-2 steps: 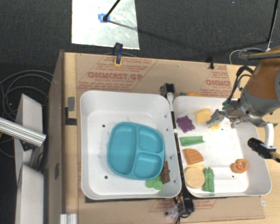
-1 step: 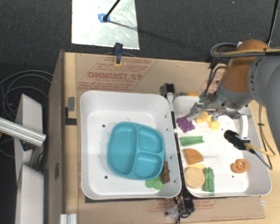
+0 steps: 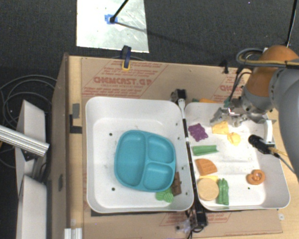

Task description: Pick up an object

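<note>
Fingers' state: you cannot tell. The gripper [image 3: 231,114] hovers over the yellow piece [image 3: 220,128] in the right bin [image 3: 276,194]; nothing lifted, grasp remains.

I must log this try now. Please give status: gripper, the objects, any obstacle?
Gripper low at right bin's far end, above yellow piece. Nothing seen held. Purple piece and green piece lie close by.

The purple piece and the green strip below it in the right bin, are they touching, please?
Apart: the camera view shows bare white bin floor between the purple piece and the green strip.
</note>
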`<state>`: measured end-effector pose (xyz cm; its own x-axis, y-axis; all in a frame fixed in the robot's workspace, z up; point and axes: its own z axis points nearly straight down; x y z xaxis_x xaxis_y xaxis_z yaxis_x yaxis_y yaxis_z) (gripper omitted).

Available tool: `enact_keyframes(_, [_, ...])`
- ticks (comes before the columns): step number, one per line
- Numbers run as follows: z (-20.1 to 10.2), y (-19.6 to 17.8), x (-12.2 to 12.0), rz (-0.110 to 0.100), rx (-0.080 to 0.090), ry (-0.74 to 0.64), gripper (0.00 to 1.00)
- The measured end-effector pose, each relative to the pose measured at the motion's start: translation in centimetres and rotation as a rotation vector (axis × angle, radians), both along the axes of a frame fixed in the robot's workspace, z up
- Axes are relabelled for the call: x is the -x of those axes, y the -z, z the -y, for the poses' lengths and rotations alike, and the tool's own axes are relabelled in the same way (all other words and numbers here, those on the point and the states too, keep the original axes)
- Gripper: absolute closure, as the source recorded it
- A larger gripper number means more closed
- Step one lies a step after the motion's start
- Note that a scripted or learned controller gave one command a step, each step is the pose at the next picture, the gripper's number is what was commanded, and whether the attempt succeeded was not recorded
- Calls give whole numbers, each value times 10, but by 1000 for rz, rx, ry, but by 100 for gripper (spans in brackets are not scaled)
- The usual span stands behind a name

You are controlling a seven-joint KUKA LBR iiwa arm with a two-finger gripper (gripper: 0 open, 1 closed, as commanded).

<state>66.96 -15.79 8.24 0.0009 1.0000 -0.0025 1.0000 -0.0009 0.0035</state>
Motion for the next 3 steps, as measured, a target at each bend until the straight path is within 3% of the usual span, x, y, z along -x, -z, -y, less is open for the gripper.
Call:
enact_keyframes(1, [-75,-2,0,-1,-5,-11,0])
enact_keyframes(2, [-70,-2,30,-4,-2,-2,0])
enact_keyframes(3, [-69,-22,23,15,0,-3,100])
